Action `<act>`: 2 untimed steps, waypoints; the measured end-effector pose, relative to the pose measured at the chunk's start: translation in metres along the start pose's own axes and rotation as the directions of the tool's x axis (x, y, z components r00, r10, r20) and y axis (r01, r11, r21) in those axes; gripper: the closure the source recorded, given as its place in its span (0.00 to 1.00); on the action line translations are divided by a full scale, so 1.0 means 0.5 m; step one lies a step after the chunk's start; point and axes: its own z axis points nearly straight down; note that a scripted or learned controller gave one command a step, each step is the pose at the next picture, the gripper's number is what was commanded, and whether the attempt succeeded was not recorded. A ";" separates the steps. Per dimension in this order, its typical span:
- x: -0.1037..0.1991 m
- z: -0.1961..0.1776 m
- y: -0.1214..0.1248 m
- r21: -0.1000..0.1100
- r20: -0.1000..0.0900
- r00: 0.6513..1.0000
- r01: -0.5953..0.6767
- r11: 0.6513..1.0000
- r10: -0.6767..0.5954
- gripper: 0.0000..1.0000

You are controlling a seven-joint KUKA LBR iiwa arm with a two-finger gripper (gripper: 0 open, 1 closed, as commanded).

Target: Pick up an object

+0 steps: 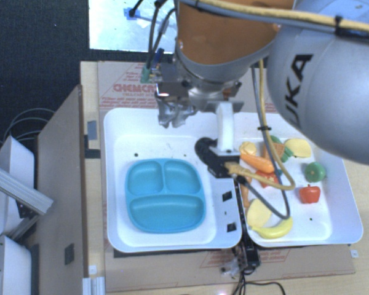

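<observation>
A grey robot arm with an orange band reaches in over two shallow white bins on a cardboard-lined bench. Its gripper (172, 117) hangs above the far edge of the left bin (117, 165); whether it is apart or together cannot be told from this angle, and nothing shows in its grasp. A blue divided plate (165, 195) lies in the left bin. The right bin (341, 217) holds toy food: a carrot (257, 161), a banana (277, 228), a green pepper (314, 171), a red tomato (309, 193) and a lemon (298, 147). Cables drape across the divider between the bins.
</observation>
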 end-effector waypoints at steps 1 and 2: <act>-0.004 0.014 0.008 0.005 0.007 1.000 -0.005 1.000 0.005 0.00; -0.004 0.014 0.008 0.005 0.007 1.000 -0.005 1.000 0.005 0.00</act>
